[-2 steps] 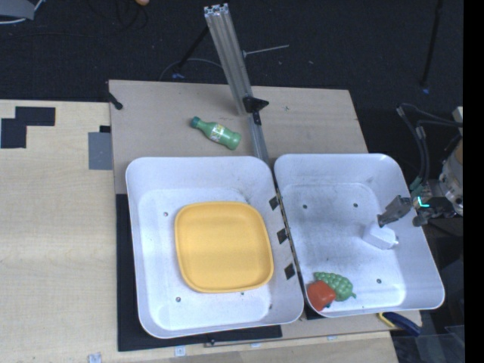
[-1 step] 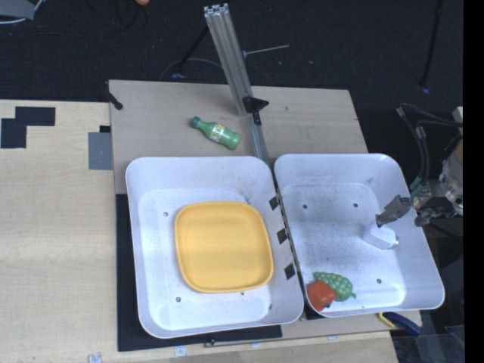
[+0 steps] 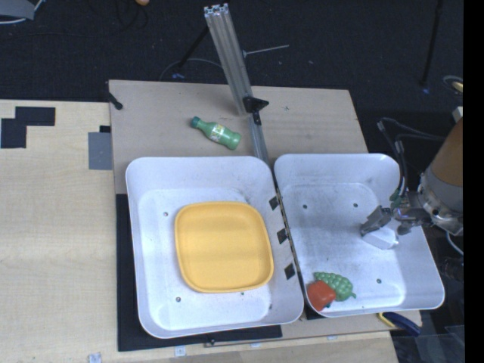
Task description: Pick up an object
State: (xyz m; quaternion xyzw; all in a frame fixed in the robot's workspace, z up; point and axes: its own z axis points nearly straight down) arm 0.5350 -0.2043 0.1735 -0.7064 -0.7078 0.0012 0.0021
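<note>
My gripper (image 3: pixel 387 228) hangs low over the right side of the right bin (image 3: pixel 333 174), its fingers spread open. A small white object (image 3: pixel 383 240) lies on the bin floor just under the fingertips, and I cannot tell whether they touch it. A red and green toy (image 3: pixel 327 290) sits in the front left corner of the same bin, well apart from the gripper. A square yellow plate (image 3: pixel 223 245) lies flat in the left bin (image 3: pixel 151 180).
A small green bottle (image 3: pixel 216 132) lies on its side on the bench behind the bins. A slanted metal bar (image 3: pixel 234 59) rises from the back of the bench, above the divide between the bins. Black clips (image 3: pixel 281 235) sit along that divide.
</note>
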